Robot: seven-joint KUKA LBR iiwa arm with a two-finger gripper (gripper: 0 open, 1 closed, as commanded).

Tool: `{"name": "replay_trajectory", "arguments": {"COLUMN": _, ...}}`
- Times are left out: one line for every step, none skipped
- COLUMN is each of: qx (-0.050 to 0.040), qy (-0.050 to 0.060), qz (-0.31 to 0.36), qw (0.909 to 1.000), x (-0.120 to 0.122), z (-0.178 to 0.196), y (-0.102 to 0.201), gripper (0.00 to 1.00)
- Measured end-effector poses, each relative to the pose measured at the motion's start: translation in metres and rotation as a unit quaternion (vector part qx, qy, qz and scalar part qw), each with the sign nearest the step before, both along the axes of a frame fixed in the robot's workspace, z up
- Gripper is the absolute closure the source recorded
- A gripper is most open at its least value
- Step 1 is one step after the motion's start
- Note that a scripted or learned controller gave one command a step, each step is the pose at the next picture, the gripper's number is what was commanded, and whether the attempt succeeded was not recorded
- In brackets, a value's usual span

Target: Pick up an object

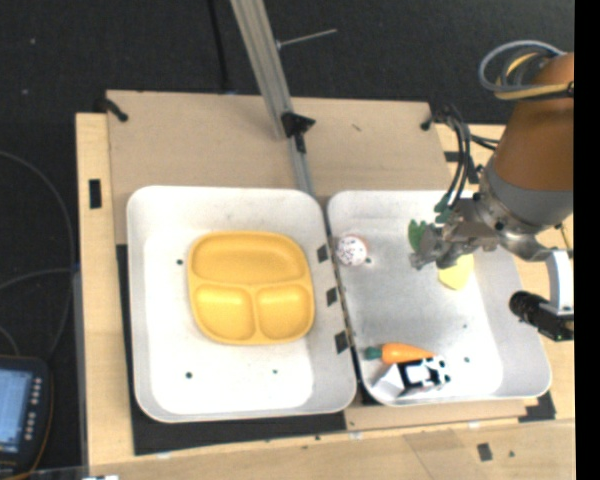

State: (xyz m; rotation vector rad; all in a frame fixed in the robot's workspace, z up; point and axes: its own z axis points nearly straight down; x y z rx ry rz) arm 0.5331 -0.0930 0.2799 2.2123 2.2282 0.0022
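A wooden bench (210,148) seen from above holds two shallow white bins side by side. The left bin (160,368) holds a yellow plate (250,286) with three compartments, lying flat near its middle. A grey metal pole (265,53) slants down from the top edge toward the gap between the bins.

The right bin (510,368) holds several small things. A small white ball with reddish marks (351,251) lies near its left wall. An orange carrot with a green tip (402,352) lies at the front edge, touching a white card with black square markings (420,375); no writing can be read. A pale yellow piece (454,273) and a green piece (419,232) sit beside the gripper (432,253), which hangs over the bin's back half. Whether its fingers are parted or closed cannot be made out.
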Motion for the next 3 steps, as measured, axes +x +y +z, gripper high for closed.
{"name": "replay_trajectory", "arguments": {"qx": 0.0003, "qy": 0.001, "qz": -0.001, "qw": 1.0, "x": 0.007, "z": -0.007, "y": 0.044, "gripper": 1.0}}
{"name": "replay_trajectory", "arguments": {"qx": 0.0003, "qy": 0.002, "qz": -0.001, "qw": 1.0, "x": 0.013, "z": -0.021, "y": 0.095, "gripper": 1.0}}
{"name": "replay_trajectory", "arguments": {"qx": 0.0003, "qy": 0.002, "qz": 0.0, "qw": 1.0, "x": 0.018, "z": -0.031, "y": 0.145, "gripper": 1.0}}
